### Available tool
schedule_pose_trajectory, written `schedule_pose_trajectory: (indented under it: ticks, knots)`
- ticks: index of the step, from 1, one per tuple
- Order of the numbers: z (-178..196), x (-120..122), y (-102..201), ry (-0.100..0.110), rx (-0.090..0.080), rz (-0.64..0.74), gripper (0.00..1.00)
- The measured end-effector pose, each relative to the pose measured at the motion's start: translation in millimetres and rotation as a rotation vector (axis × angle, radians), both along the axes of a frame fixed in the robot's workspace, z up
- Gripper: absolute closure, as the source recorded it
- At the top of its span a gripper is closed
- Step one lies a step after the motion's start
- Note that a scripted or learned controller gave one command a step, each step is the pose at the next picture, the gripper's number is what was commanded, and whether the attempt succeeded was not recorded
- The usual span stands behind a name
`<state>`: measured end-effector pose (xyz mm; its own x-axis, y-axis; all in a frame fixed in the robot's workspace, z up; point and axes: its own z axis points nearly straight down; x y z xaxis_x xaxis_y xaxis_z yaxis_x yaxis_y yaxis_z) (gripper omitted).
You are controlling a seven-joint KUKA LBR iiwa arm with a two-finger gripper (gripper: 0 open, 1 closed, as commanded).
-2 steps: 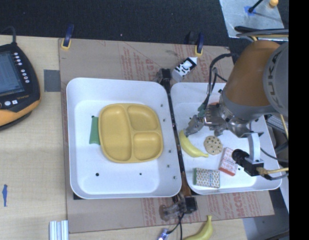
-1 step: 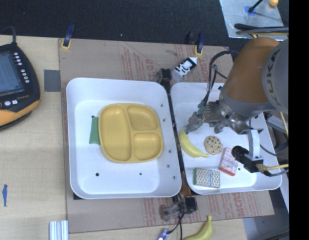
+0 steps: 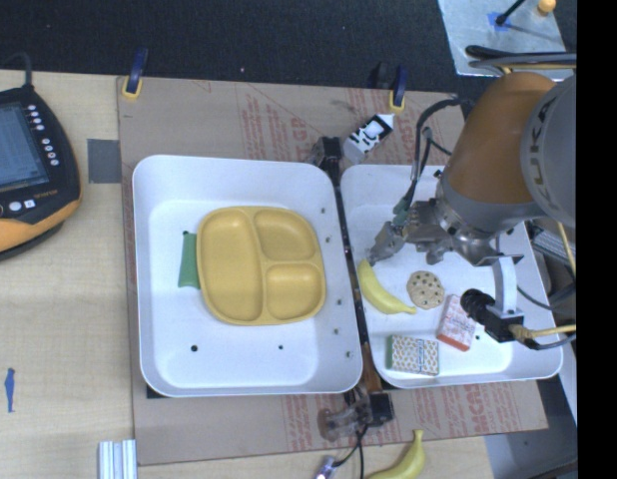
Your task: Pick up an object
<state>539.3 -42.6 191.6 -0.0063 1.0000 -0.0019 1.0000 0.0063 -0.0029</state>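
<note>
Right white bin (image 3: 528,367) — banana (image 3: 382,290) lengthwise, stem toward top-left.

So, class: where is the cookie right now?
The cookie lies in the right bin, between the banana and the red packet.

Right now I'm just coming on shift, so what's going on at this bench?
The arm's gripper hangs over the right bin, just above a banana, with nothing visibly held. A cookie, a red packet and a patterned box lie nearby. The left bin holds a yellow divided tray.
</note>
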Motion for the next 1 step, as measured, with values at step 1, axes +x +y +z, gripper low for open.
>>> schedule_pose_trajectory:
  ticks: [1]
  knots:
    - [0.0, -1.0, 5.7, 0.002, 0.001, 0.0, 0.0]
